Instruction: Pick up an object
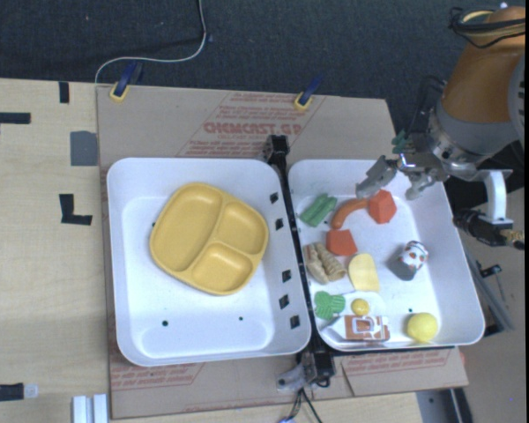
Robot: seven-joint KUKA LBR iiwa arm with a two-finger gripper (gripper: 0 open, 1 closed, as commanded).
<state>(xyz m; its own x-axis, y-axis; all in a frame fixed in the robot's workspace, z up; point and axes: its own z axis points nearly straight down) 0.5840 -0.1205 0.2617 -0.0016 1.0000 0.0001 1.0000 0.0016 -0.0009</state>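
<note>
The red block (382, 207) lies in the upper part of my right bin (463, 263), touching the orange curved piece (347, 211), with the green piece (317, 210) just beside it. My pincer (395, 181) hangs above this cluster, fingers spread and gripping nothing, apparently clear of contact. The yellow divided plate (209, 238) occupies the left bin (123, 263).

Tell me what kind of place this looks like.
Most likely a robotics lab test bench. Two white bins sit on cardboard clamped to the bench, a grey and orange arm reaches over toy food, and black tape marks dot the table.
</note>
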